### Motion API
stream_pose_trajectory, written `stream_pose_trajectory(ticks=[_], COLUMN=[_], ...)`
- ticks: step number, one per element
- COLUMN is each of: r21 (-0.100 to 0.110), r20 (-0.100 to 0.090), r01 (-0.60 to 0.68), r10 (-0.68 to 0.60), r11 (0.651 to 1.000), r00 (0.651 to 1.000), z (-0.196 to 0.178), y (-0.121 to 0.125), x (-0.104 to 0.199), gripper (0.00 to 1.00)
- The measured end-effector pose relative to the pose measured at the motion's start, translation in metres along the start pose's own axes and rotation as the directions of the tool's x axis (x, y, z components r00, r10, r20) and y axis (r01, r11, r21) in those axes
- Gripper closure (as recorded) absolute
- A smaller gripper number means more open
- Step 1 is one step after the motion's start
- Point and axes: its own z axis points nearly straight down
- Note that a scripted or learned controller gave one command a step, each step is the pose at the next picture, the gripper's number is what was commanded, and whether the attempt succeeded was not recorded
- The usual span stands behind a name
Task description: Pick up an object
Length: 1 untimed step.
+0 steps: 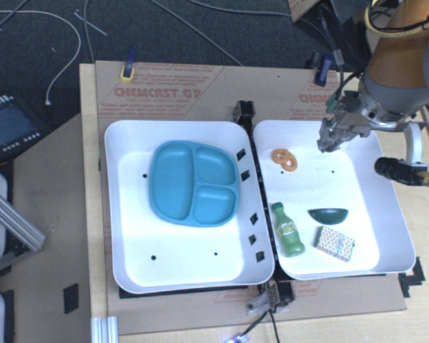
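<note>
While the pincer (331, 143) hangs over the right bin (386, 213), finger state unreadable, pretzel (284, 159) lies just left; green bottle (288, 229) sits farther below-left.

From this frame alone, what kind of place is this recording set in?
Probably a robotics lab bench: an arm with its gripper over two white bins clamped to a board, loose cables on dark carpet, and test objects like a blue plate.

You're looking at robotics lab: plywood bench (57, 213) on dark carpet, loose cables (50, 20) trailing across floor, aluminium extrusion (11, 216), clamps (129, 66) at bench edge (blue-handled), small monitor (11, 123), two white bins (121, 191) clipped together.
</note>
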Motion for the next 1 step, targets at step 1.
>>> stream_pose_trajectory(ticks=[1], r21=[0.005], r20=[-0.002], r01=[0.000], r10=[0.000], r11=[1.000], r00=[1.000], z=[0.0144], y=[0.0075], x=[0.0508], gripper=[1.00])
